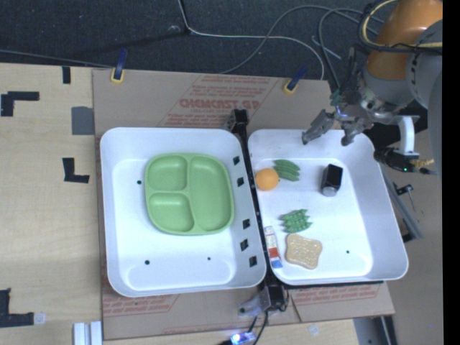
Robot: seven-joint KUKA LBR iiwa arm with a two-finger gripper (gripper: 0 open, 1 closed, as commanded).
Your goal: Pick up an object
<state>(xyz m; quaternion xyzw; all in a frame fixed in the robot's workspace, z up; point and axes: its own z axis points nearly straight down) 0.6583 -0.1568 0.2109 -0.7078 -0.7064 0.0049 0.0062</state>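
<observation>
While hanging over the far edge of the right bin: gripper, fingers spread wide, nothing between them
Arm: grey with an orange band, reaching in from the far right corner
Left bin: white, shallow, touching the right bin along the middle seam
Tray: green, three compartments, lying flat in the middle of the left bin
Right bin: white, shallow, holding six small things
Orange ball: at the left side of the right bin, close to the seam
Far green leaf: just right of the orange ball, touching or nearly touching it
Black cylinder: right of the far green leaf, towards the far middle of the right bin, nearest of all things to the gripper yet apart from it
Near green leaf: around the middle of the right bin, nearer than the orange ball
Toast slice: tan, just near of the near green leaf, by the near left part of the right bin
Small tube: white with red and blue marks, lying along the left wall of the right bin, just left of the toast slice
Cardboard sheet: brown, under both bins, held by yellow clips at the far edge
Cables: running across the dark surface beyond the bench
</observation>
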